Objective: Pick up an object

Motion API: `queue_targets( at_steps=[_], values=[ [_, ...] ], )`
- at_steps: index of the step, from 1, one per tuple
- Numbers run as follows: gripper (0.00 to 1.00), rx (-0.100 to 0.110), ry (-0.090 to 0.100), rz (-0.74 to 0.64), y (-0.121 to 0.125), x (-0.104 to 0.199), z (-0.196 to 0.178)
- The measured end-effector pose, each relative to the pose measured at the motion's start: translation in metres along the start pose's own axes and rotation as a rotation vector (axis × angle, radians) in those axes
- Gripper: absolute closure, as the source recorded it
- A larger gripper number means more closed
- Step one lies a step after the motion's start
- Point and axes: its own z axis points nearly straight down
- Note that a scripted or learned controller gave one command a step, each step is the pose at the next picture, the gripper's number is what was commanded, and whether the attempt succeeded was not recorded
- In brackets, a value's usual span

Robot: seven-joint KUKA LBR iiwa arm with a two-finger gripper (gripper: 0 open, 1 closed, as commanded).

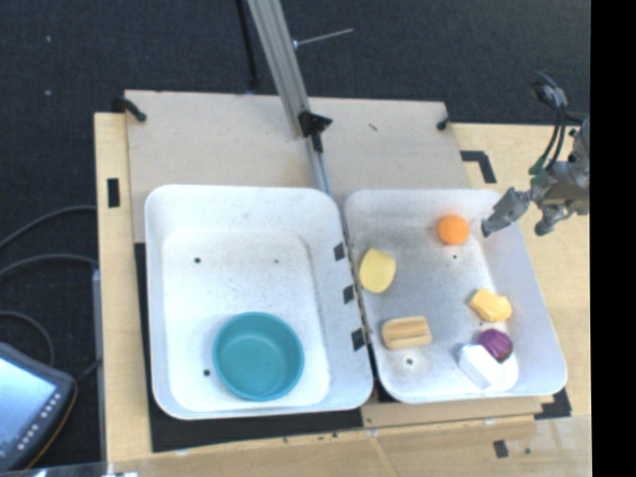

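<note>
1. camera view, the bench: two shallow white bins sit side by side. the left bin [169, 217] holds a teal bowl [258, 355] at its near end, upright with its mouth up, well apart from everything in the other bin.

2. camera view, the right bin [397, 217]: this is where the loose items lie, so it is the likely place for a pick. an orange ball [453, 230] rests near the far right corner. a pale yellow piece [377, 270] lies close to the left wall. a tan block [405, 332] lies nearer, toward the middle. a yellow piece [491, 306] sits by the right wall, and just nearer than it a purple item [495, 344] touches a white item [484, 366].

3. camera view, the arm: the gripper [524, 215] reaches in from the right and stands over the bin's far right rim. its two fingers look spread apart, with nothing between them.

4. my reading: no item is lifted yet, so the pick is not done. the orange ball is nearest the gripper and stands alone, which should make it the easier target; being round, it may roll away if the fingers close off centre.
</note>
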Motion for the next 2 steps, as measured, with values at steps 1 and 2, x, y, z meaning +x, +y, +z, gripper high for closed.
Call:
queue_targets(
  at_steps=[1, 2],
  values=[
    [0.00, 0.000, 0.000, 0.000, 0.000, 0.000, 0.000],
    [0.00, 0.005, 0.000, 0.003, 0.006, -0.009, 0.053]
  ],
)
